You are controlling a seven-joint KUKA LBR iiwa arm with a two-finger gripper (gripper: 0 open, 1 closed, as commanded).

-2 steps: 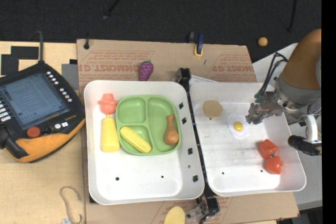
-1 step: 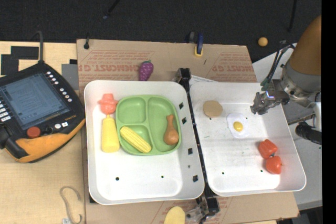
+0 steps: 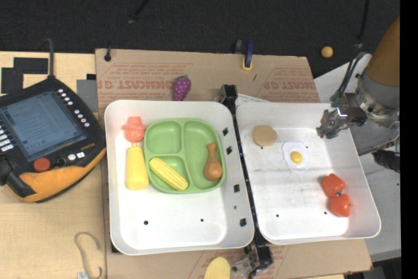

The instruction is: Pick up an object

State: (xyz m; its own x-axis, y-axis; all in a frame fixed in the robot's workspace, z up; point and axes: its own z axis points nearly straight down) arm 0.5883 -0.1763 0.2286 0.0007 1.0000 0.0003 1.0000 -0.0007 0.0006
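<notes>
My gripper [image 3: 328,124] hangs over the right bin's far right edge, with nothing visible between its fingers. In the right bin [image 3: 366,196] lie a tan round cookie [image 3: 264,135], a fried egg [image 3: 296,157] and two red pieces [image 3: 336,195] near the right wall. The left bin [image 3: 170,232] bears a green divided plate [image 3: 185,140] with a corn cob [image 3: 168,173] and a brown drumstick [image 3: 213,163] on it. A yellow bottle [image 3: 136,167] and a pink piece [image 3: 133,129] lie left of the plate.
A purple grape bunch [image 3: 181,87] sits on the cardboard behind the left bin. A teach pendant [image 3: 46,131] rests at the left. A yellow object [image 3: 217,268] lies at the front edge. A blue clamp [image 3: 247,61] stands at the back.
</notes>
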